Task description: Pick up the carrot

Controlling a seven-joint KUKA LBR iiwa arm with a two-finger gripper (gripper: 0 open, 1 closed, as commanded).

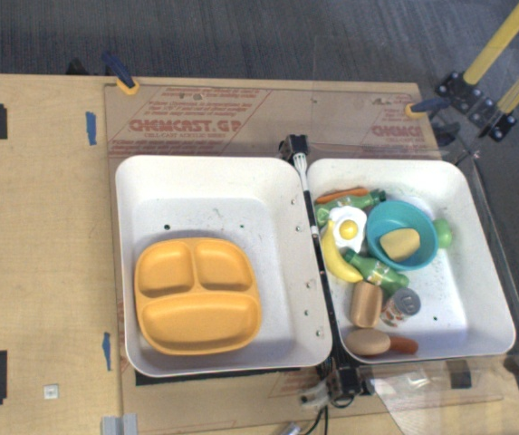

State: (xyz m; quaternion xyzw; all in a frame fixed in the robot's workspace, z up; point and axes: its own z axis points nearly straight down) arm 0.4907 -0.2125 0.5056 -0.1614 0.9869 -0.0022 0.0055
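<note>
Camera view, left to right: an orange divided plate (196, 293) sits in the left bin (205, 198). In the right bin (458, 288) the carrot (342, 193) lies untouched, touching the fried egg (347, 228), just beside the teal bowl (404, 234). The approach looks not yet begun. The next move calls for a narrow descent across the carrot's slim body.

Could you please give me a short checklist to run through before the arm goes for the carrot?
1. Carrot located: ok, at the far edge of the right bin.
2. Carrot top exposed: ok, nothing lies over it.
3. Room around it: not ok, the fried egg and the teal bowl crowd its near side.
4. Room on its far side: not ok, it sits close to the bin wall.
5. Left bin out of the approach: ok, its yellow tray is well away.
</note>
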